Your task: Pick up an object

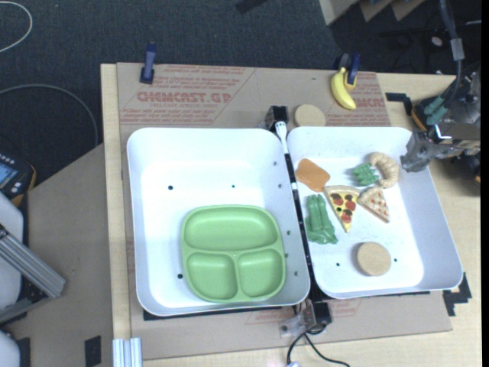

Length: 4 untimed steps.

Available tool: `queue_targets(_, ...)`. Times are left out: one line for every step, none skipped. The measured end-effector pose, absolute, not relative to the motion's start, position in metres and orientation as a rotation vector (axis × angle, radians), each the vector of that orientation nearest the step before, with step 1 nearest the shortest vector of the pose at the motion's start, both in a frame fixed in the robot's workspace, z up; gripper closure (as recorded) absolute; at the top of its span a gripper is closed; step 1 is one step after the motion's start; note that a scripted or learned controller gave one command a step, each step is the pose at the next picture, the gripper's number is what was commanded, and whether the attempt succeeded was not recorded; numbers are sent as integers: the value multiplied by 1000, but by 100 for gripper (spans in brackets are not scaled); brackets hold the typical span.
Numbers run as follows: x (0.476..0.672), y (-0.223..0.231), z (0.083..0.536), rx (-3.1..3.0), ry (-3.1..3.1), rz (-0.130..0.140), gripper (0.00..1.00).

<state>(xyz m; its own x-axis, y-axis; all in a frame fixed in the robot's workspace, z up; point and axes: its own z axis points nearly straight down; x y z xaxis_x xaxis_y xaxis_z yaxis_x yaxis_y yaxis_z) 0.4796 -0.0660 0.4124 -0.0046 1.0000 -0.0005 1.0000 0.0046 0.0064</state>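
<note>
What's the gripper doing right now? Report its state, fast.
Gripper: at the right bin's far right edge, near the croissant; open or shut cannot be told, and nothing is visibly held.

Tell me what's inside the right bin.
The right bin holds an orange piece, green beans, two pizza slices, a tan disc, a croissant and a green item partly covered by it.

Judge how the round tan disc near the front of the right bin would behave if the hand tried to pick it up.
The round tan disc lies flat and looks low, so fingers may slide over it. It looks like a rigid toy, probably light. With bare bin floor around it, a push would likely make it slide, not roll.
</note>
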Motion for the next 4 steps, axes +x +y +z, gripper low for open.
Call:
queue_targets(546,-6,434,2209,2226,9,100)
queue_targets(486,23,392,2222,2229,-7,100)
queue_targets(479,-13,386,2227,2219,-4,100)
queue_targets(480,63,449,2210,2227,12,100)
